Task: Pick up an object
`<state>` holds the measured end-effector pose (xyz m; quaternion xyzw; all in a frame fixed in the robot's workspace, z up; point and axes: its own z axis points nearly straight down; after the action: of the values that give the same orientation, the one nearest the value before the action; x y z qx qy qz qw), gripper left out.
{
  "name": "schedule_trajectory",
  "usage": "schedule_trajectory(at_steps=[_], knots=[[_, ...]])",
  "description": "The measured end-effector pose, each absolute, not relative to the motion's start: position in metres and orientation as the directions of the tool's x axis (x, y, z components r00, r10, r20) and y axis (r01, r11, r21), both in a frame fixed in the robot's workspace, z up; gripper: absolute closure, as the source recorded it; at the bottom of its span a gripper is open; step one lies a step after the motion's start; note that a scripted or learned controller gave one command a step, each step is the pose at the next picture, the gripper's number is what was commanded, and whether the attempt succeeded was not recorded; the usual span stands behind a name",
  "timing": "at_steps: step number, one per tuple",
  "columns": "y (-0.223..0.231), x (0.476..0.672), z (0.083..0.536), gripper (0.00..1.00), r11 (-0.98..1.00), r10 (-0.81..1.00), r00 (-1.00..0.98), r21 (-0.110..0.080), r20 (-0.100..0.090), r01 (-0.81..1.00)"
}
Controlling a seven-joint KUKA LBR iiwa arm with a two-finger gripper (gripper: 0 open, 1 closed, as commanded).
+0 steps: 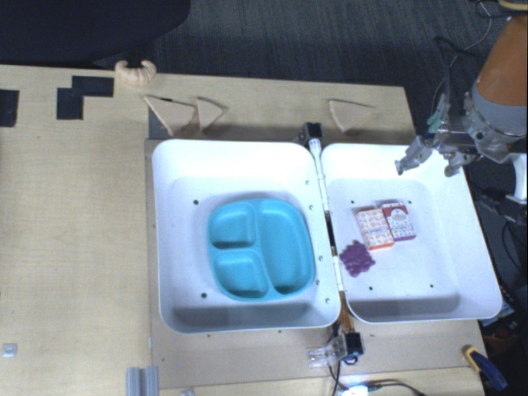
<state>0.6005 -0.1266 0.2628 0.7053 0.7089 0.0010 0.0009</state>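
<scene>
In the right bin lie two small red-and-white boxes side by side, with a purple bunch of grapes just below and left of them. My gripper hovers over the bin's upper right part, above and to the right of the boxes. Its two fingers stand spread apart with nothing between them. The arm's orange band shows at the right edge.
The left bin holds a blue divided plate. A raised divider runs between the two bins. Wooden bench surface lies to the left, with cables at the front and right.
</scene>
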Motion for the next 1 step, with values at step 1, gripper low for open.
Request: schedule_trajectory(at_steps=[1], knots=[[-0.1717, 0.6484, 0.0865, 0.0, 0.003, 1.0, -0.003, 0.006, -0.002, 1.0]])
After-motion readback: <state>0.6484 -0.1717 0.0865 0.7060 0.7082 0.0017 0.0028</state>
